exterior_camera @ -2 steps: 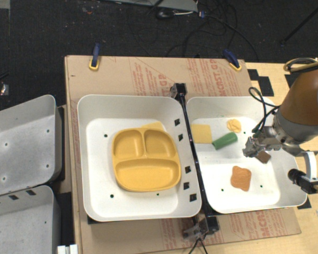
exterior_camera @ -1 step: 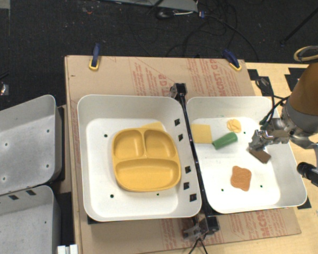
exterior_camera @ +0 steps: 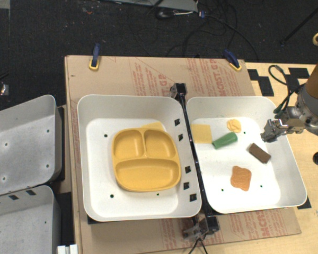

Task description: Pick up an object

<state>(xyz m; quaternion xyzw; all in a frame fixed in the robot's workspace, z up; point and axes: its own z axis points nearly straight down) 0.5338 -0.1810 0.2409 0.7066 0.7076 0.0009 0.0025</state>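
The brown block [exterior_camera: 259, 153], just below-left of the pincer [exterior_camera: 268, 133], looks light and stiff; grip across its narrow sides. Whether the pincer is released or clenched, I cannot tell.

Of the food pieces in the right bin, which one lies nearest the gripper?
The brown bar, dark and rectangular, lying just below and left of the gripper. The green cylinder, yellow disc and orange piece lie farther off.

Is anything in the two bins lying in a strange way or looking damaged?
One oddity: a pale yellow flat piece lies partly under the yellow divided tray in the left bin. Nothing looks spilled or broken.
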